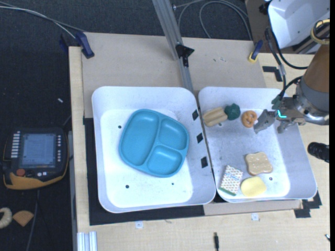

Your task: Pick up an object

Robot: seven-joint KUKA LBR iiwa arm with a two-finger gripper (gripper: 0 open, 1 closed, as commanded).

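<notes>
Grey tool (pixel 272 122) open, beside orange toy (pixel 249 118)

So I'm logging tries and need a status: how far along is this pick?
Done: the gripper has reached the right bin, hanging near the orange piece. In hand: nothing shows between its fingers. Left: the grasp and lift; the orange piece, tan roll, green piece, toast, yellow piece and patterned sponge all lie in the bin.

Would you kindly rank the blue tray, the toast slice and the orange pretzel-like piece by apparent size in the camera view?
1. Blue tray, by far.
2. Toast slice.
3. Orange pretzel-like piece, smallest.
</notes>
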